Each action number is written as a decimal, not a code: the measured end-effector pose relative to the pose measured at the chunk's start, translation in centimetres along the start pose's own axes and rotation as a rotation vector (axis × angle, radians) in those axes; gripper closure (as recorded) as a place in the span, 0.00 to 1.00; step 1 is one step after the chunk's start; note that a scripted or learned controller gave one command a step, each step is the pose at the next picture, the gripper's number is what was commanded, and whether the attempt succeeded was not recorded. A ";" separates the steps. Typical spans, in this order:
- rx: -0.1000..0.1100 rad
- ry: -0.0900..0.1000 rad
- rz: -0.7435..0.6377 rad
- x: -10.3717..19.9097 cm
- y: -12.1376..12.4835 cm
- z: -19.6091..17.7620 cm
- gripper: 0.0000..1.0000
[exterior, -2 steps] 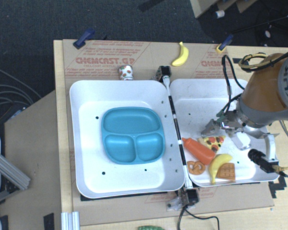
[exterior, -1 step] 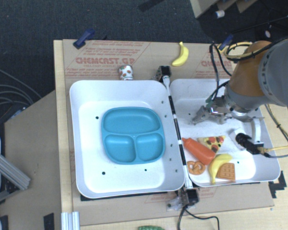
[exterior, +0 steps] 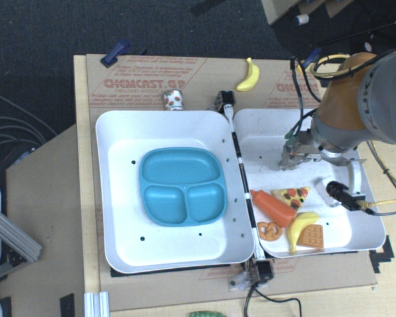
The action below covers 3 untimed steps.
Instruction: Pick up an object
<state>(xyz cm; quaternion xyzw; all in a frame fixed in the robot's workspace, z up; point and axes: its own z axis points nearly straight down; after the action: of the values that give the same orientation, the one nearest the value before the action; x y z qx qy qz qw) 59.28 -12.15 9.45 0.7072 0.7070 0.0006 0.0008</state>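
In the right bin (exterior: 264,127) several toy foods lie along the near side: an orange-red sausage (exterior: 274,205), a pizza slice (exterior: 292,194), a pretzel (exterior: 269,230), a yellow banana (exterior: 299,225) and a tan waffle square (exterior: 311,236). My gripper (exterior: 292,157) hangs over the bare middle of that bin, behind the toys and apart from them, and nothing shows in its grasp. The grey arm with its orange band (exterior: 346,104) reaches in from the right.
The left bin (exterior: 119,197) holds a blue divided plate (exterior: 183,185). On the bench behind the bins lie a second yellow banana (exterior: 249,76), a small spotted toy (exterior: 173,99) and a blue piece (exterior: 115,53).
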 end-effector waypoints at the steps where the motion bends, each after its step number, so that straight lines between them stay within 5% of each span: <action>1: 0.000 -0.001 -0.001 -1.8 0.1 -12.7 1.00; 2: 0.001 0.000 -0.002 0.9 -2.6 -16.6 1.00; 3: 0.000 0.000 -0.002 2.0 0.8 -16.6 1.00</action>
<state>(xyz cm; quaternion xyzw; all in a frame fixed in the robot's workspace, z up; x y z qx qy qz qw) 60.06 -10.13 26.07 0.7066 0.7076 0.0005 0.0009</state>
